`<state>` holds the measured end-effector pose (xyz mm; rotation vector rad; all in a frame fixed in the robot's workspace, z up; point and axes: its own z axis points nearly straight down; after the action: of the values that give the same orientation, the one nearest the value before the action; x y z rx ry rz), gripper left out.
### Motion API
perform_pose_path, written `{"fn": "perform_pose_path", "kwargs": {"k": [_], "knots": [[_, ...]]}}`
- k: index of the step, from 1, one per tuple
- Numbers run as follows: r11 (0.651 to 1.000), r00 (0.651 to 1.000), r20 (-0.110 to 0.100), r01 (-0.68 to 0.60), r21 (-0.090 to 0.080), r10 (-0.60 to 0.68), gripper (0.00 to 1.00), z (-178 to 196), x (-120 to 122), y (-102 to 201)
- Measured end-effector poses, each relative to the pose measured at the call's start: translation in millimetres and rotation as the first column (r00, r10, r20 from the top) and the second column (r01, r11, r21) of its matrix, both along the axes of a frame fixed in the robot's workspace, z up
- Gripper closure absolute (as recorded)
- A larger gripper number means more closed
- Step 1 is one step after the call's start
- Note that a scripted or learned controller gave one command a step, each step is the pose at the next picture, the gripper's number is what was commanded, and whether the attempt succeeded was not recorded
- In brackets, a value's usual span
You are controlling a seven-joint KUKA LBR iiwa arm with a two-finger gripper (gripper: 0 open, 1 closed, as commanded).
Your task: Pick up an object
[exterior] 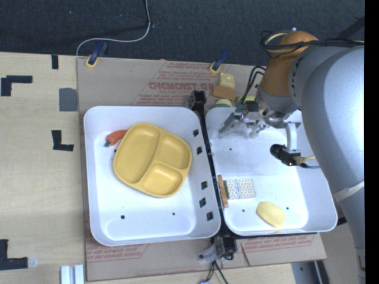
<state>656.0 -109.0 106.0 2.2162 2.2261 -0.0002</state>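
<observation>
Left bin (98, 176): a yellow three-compartment plate (152, 159) lying toward its far half, tilted, with an orange carrot-like piece (115, 136) tucked at the plate's far-left edge, partly under it. Between the bins, a dark divider strip (207, 158) with black clips.

Right bin (314, 200): a small patterned green-and-white pad (240, 189) with a brown edge near the left wall, just beside the divider; a pale yellow lemon-like object (271, 214) near the bin's near edge, well apart from the tool. At the far-left corner of this bin, a pale green round object (222, 103) and, just beyond the rim, a tan block (225, 86) on the cardboard-covered table (148, 81).

Tool (241, 123) over the far part of the right bin, beside the green round object, metal fingers spread, jaws apart, with nothing visible between them. Grey arm (331, 111) with orange band entering from the right, covering the bin's far-right corner.
</observation>
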Motion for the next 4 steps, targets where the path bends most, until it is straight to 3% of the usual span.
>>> {"fn": "perform_pose_path", "kwargs": {"k": [1, 2, 3, 4], "knots": [[1.000, 1.000, -0.002, 0.003, -0.001, -0.003, 0.00, -22.8, -15.7, 15.4], [1.000, 1.000, 0.001, 0.002, 0.000, -0.002, 0.00, -21.8, 13.2, 8.4], [1.000, 1.000, 0.013, 0.006, -0.005, -0.006, 0.00, 112.3, 5.4, -38.3], [1.000, 1.000, -0.016, 0.005, 0.004, -0.005, 0.00, 24.5, -82.8, -3.8]]}}
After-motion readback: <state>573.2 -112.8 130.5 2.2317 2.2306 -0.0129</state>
